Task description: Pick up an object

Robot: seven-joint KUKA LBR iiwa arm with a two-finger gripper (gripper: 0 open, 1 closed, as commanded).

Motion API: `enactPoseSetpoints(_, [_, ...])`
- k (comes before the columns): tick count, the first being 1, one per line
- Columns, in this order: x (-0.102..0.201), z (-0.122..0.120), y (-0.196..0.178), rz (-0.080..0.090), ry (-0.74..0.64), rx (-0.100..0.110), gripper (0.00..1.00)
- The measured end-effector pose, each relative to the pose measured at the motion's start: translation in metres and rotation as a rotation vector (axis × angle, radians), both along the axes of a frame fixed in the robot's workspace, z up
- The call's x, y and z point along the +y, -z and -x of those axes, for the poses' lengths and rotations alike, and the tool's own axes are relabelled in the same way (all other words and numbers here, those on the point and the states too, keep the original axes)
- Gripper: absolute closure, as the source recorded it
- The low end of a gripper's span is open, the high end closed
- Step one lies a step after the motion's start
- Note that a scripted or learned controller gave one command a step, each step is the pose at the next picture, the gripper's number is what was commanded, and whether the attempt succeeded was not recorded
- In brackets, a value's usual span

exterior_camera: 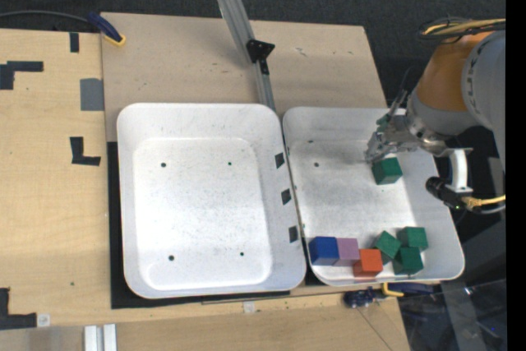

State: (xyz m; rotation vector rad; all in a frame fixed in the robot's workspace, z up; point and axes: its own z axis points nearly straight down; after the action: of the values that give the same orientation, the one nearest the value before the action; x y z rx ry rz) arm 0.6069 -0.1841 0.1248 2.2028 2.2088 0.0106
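My gripper [386,159] hangs over the upper right part of the right bin [329,136], with the grey arm and its orange band coming in from the right. A green block [387,172] sits right at the fingertips, gripped between them and slightly tilted. Along the right bin's front edge lie a blue block [325,249], a lilac block [348,249], an orange block [370,260] and three more green blocks [403,249], all apart from the gripper.
The left bin [131,144] stands beside the right one on a wooden bench. A slanted metal pole [234,4] runs from the top down to the gap between the bins. Cables hang by the arm at the right.
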Motion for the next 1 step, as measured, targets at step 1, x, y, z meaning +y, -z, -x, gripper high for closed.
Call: enactPoseSetpoints(1, [0.0024,-0.0059,-0.0617,-0.010,0.001,0.016,1.00])
